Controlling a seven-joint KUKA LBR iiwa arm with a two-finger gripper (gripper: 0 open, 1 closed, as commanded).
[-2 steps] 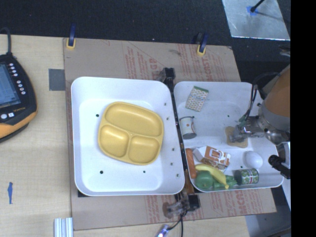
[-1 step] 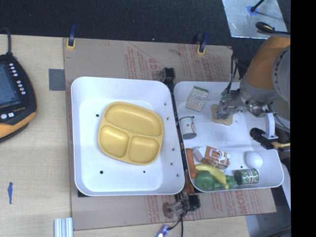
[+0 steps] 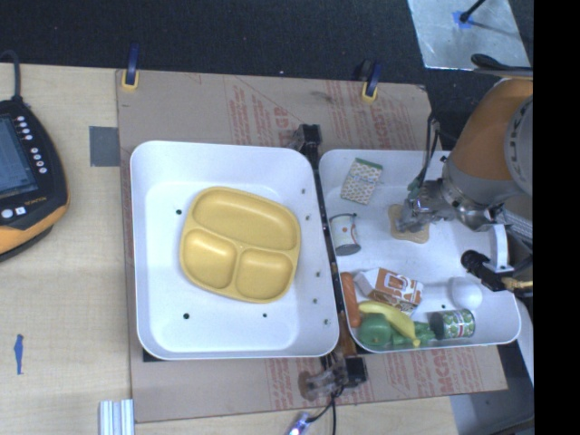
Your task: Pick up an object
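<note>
The end effector (image 3: 415, 208) is down in the right bin (image 3: 385, 169), approx. in its upper middle part, and directly under it lies a small tan piece (image 3: 410, 226), maybe a cracker or a bread slice. The tip looks to be touching the top of this piece or just above it; I cannot tell which. Whether the end effector is wide or narrow I cannot tell either, the wrist hides it, so no hold is sure. The piece is straight below, w/ no side offset, so the coming move depends on the vertical only. Other things are apart: a can (image 3: 344, 234) to the left, a patterned packet (image 3: 362, 181) up-left, and fruit etc. near the front wall
</note>
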